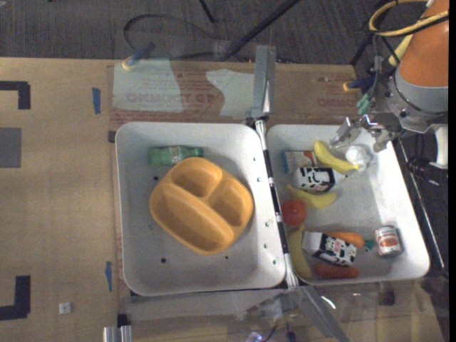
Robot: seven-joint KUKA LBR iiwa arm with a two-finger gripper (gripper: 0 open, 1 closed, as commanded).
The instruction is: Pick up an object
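One two-finger metal gripper (365, 130) hovers over far corner of right white shallow bin (410, 223), fingers spread wide, nothing between them. Nearest object: curved yellow banana (333, 158), just below-left of fingers, long axis slanting from upper left to lower right.

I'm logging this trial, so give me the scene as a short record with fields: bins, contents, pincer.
left bin: orange divided plate, green bottle
right bin: bananas, two cow-print cartons, tomato, carrot, small can
pincer: above the right bin's far edge, nothing seen between its fingers
arm: enters from the upper right
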